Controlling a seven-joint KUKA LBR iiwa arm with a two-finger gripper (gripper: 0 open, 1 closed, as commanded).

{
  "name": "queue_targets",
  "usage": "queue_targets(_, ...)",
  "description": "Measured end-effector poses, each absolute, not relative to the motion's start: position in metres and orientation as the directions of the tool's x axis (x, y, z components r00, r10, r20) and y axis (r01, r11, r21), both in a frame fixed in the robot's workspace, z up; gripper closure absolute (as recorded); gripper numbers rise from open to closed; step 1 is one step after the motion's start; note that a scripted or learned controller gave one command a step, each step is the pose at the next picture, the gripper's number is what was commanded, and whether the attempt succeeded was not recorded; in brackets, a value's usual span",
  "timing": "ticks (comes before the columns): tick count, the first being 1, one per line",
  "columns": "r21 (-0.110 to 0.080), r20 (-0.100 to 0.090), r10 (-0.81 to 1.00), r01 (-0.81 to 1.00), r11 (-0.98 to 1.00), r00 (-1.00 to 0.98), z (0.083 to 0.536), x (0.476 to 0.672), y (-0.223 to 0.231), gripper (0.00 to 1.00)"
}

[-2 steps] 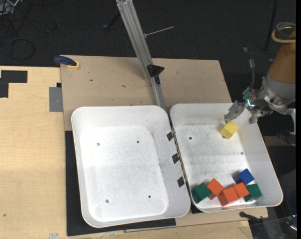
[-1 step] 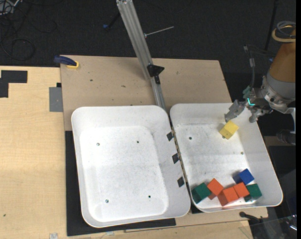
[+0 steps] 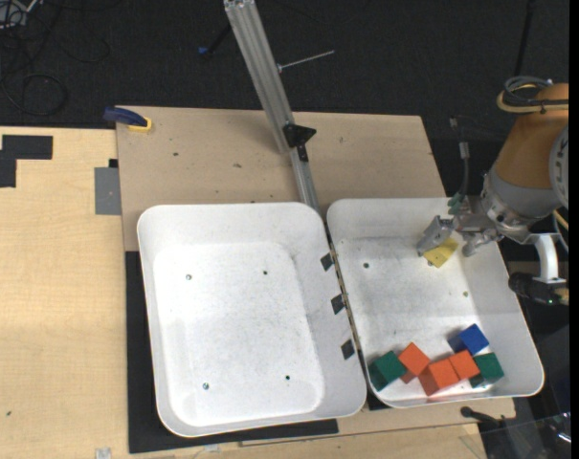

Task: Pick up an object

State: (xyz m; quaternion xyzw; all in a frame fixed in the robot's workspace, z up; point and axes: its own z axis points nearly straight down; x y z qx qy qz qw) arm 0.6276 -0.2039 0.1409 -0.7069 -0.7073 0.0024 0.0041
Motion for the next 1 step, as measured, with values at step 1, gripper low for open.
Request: queue_targets(1, -0.004, 0.001, 1.000, 1.000, 0.000, 0.000, 0.0883, 0.6274, -0.2030, 0.00)
